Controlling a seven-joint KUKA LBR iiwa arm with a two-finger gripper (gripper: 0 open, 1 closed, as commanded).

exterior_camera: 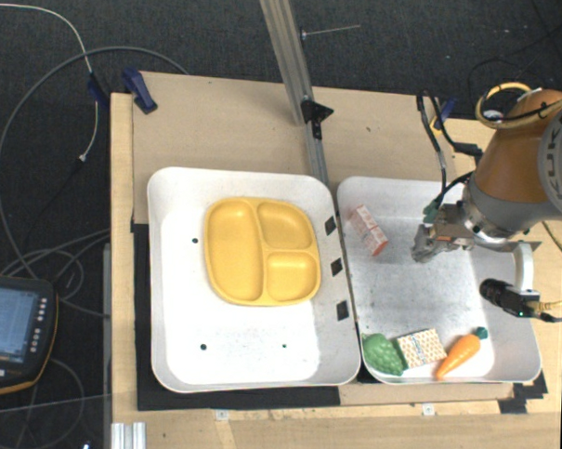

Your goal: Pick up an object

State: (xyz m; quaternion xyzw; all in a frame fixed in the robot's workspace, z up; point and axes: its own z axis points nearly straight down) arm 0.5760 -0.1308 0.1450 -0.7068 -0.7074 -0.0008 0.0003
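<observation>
The right bin (399, 289) holds a small pink and white packet (370, 229) near its upper left. Along its front edge lie a green toy vegetable (383, 353), a checkered yellow block (419, 348) and an orange carrot (458, 355). My gripper (430, 244) hangs over the upper middle of the right bin, to the right of the packet and apart from it. Nothing shows between its fingers.
The left bin (176, 289) carries a yellow divided tray (261, 251). A metal pole (292, 71) slants down from the top to the gap between the bins. Cables and a tablet (12, 323) lie left of the bench.
</observation>
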